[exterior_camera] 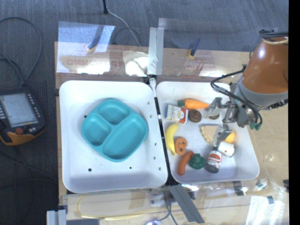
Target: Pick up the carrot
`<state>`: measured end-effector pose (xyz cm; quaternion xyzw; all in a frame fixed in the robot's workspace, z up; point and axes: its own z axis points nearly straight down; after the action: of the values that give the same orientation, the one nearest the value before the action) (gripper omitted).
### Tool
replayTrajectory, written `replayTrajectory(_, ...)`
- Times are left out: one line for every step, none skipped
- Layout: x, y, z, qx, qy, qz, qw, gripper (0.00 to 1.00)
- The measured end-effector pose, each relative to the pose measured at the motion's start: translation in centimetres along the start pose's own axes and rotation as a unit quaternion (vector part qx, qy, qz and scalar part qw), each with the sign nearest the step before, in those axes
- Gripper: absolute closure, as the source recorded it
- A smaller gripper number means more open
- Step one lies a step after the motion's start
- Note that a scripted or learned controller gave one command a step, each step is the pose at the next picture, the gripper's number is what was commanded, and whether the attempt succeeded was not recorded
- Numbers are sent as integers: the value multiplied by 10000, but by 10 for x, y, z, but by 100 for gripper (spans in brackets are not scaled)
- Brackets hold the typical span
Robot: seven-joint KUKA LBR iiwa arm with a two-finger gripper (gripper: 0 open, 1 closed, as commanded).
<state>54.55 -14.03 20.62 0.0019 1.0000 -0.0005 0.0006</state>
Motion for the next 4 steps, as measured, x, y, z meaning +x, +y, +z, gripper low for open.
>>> replayTrajectory(-94,-18,81,15,-57,109,9999,0)
replayTrajectory(-17,-45,115,8,-56,316,9995,0)
replayTrajectory(-90,-56,105,4,-24,-494,9988,0)
replayTrajectory(-116,-5,112,102,141,861,9961,0)
